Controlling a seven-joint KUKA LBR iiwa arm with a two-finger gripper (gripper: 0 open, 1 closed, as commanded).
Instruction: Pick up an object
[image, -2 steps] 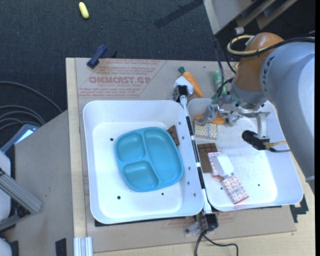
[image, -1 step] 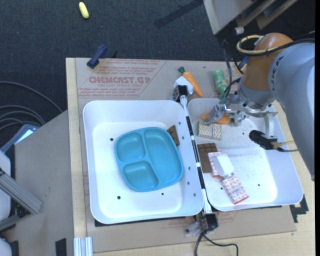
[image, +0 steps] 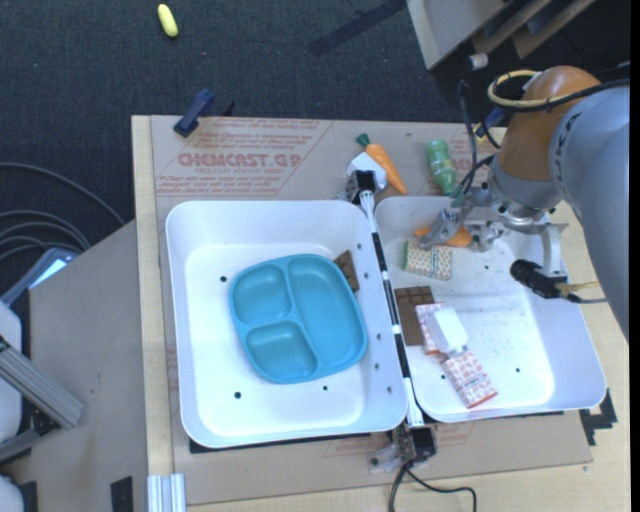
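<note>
Your jaws sit low over the far end of the right bin (image: 525, 345), and from this slanted view you cannot tell whether they are released or clenched, so don't assume anything is caught. The likeliest target is the small orange piece (image: 438, 236), which lies right at the jaws on the side away from the arm (image: 590, 150). It looks to be touching them, but whether it sits between them is not clear. That is your main risk, because if they close beside it rather than around it they will shove it toward the bin wall and come up bare. The patterned packet (image: 428, 262) lies just beside the jaws on their near side. A slightly off descent could pinch its edge along with the orange piece, and either one could then drop on the lift. The brown block (image: 412, 297), the white packet (image: 441, 326) and the red packet (image: 470, 379) lie farther out on that same near side, well apart from the jaws and out of harm. The carrot (image: 386, 167) and green bottle (image: 440, 166) rest beyond the jaws on the worktop (image: 250, 150), outside the bin and not worth chasing.
</note>
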